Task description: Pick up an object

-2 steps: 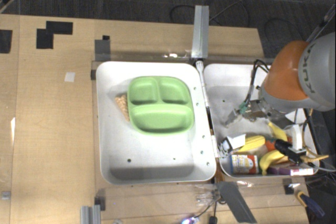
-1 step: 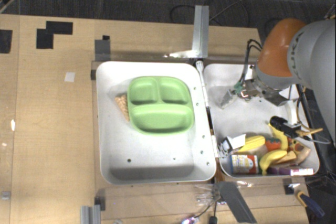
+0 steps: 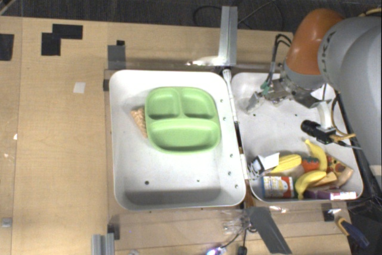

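Pincer (image 3: 258, 100) hangs over the right bin (image 3: 280, 128), at approx 10 o'clock of that bin's floor, above bare white plastic w/ no object under or beside it. Can't tell from this angle whether it stands open or closed, and nothing can be made out in its hold, so I'd judge the pick as not yet done. Likely targets sit well apart from it, heaped along the bin's 5–6 o'clock edge: a banana (image 3: 318, 154) curving at the pile's 1 o'clock, a second banana (image 3: 310, 179) below it, a can (image 3: 276, 186) on its side at the pile's 8 o'clock, a white card (image 3: 269, 160) just above the can, plus red, brown and purple bits too jumbled to name. Left bin (image 3: 128, 176) holds a green divided plate (image 3: 182, 118) at centre, w/ a tan item (image 3: 139, 120) poking out at the plate's 9 o'clock (partly hidden under the rim, so no ID). Bench (image 3: 54, 146) around both bins carries nothing to grab. What's left, in my view: basically everything, i.e. travel toward 5 o'clock over the heap, descend, close on one item, lift. Progress approx nil.
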Robot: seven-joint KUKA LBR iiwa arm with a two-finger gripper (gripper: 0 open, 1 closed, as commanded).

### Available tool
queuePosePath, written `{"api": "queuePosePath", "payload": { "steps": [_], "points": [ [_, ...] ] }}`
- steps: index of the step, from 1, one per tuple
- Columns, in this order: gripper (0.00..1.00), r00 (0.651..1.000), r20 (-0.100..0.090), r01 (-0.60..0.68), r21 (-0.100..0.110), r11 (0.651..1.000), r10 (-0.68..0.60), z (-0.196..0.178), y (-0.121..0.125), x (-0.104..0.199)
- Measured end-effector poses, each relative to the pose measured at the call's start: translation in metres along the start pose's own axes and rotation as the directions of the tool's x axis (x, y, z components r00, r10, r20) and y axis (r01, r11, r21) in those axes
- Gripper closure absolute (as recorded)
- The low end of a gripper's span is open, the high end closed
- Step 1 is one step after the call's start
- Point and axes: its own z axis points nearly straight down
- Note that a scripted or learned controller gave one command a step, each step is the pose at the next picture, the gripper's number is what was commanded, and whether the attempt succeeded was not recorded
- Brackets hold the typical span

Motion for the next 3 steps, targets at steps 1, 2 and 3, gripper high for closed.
{"api": "queuePosePath", "payload": {
  "steps": [1, 2, 3],
  "points": [
    [1.0, 1.0, 0.001, 0.008, -0.008, 1.0, -0.008, -0.014, 0.004, 0.001],
    [1.0, 0.932, 0.001, -0.364, 0.008, 0.931, 0.364, -0.099, -0.004, -0.03],
    [0.0, 0.932, 0.001, -0.363, 0.008, 0.932, 0.363, -0.098, -0.004, -0.03]
  ]
}}
